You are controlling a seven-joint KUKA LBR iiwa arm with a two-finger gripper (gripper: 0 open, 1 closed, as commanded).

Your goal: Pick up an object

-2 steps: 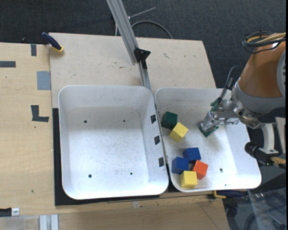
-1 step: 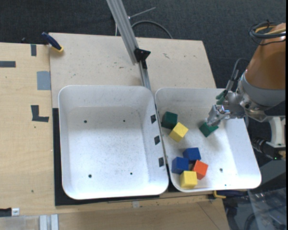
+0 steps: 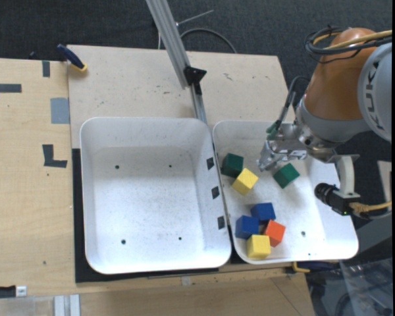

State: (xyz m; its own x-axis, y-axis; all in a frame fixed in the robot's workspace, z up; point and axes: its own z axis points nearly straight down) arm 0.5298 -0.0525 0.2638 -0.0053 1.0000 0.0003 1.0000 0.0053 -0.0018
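End effector [image 3: 271, 159] amid right bin [image 3: 329, 236] blocks [image 3: 245, 181]

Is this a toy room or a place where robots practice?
Probably a robot lab, not a toy room. A grey and orange robot arm reaches over two white bins on a wooden bench, and its end effector hangs above colored blocks for practice grabbing.

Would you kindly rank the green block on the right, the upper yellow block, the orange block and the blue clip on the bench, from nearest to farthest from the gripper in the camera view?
1. Green block, right beside the gripper in the right bin.
2. Upper yellow block, to the gripper's left in the view.
3. Orange block, toward the bin's front.
4. Blue clip, far off on the bench's upper left.
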